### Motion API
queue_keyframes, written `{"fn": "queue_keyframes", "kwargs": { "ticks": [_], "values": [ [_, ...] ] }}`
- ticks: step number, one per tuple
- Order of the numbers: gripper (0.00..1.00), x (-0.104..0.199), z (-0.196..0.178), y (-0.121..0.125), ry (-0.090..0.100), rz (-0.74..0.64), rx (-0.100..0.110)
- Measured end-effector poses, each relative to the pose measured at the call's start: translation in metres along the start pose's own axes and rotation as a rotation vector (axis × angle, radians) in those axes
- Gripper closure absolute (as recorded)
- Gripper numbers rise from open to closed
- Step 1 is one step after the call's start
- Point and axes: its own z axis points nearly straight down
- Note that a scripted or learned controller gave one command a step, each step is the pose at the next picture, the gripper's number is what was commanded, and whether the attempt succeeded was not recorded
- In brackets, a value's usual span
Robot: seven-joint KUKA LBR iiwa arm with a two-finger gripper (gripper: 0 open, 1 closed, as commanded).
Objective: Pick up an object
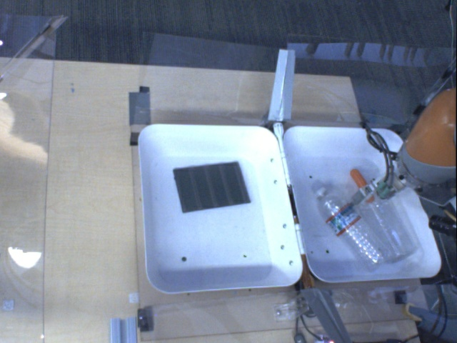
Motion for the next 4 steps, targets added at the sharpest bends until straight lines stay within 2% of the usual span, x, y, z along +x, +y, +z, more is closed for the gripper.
{"fn": "queue_keyframes", "kwargs": {
  "ticks": [1,2,3,4],
  "values": [
    [0.0,-0.018,0.002,0.035,0.002,0.073,0.002],
    [1.0,-0.018,-0.011,0.039,-0.004,0.067,-0.005],
    [1.0,-0.012,-0.091,0.114,0.003,0.153,0.003],
    [1.0,0.025,-0.062,0.133,0.006,0.129,0.006]
  ]
}}
